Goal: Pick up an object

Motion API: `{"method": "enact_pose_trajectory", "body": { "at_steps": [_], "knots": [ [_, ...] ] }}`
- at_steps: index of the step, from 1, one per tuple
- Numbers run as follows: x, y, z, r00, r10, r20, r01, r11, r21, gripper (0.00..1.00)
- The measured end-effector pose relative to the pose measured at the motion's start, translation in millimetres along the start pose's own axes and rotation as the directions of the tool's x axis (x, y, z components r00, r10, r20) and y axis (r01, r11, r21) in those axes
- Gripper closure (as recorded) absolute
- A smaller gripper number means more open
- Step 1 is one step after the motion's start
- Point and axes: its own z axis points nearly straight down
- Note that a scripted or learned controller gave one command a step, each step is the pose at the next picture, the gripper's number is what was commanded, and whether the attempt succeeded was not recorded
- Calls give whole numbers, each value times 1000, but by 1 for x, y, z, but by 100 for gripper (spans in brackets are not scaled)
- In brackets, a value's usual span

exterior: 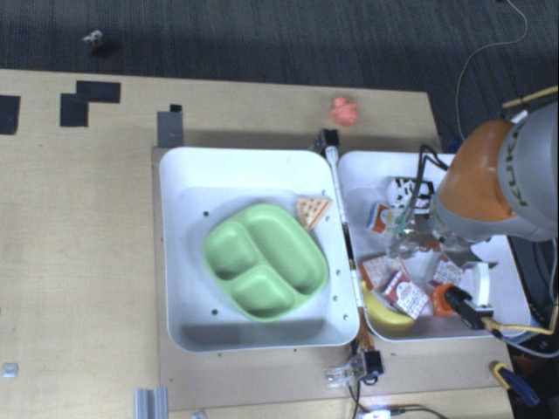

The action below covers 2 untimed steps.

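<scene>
My gripper hangs low over the right bin, below the arm's orange band. Right under and around it lie several red-and-white snack packets; one more packet lies just to its left. A yellow banana rests at the bin's front left corner. A black-and-white spotted thing sits toward the back of the bin. Nothing shows between the gripper and the packets clearly enough to call a hold.
The left bin holds a green divided plate and a small waffle-patterned wedge by its right wall. A pink lump lies on the bench behind the bins. The arm covers the right bin's right side.
</scene>
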Motion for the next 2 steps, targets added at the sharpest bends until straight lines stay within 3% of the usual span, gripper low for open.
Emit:
{"method": "enact_pose_trajectory", "body": {
  "at_steps": [1, 2],
  "knots": [
    [2, 71, 18, 1000, -1, 1, 1, 1000, 17, 100],
    [2, 70, 19, 1000, -1, 0, 1, 1000, 21, 0]
  ]
}}
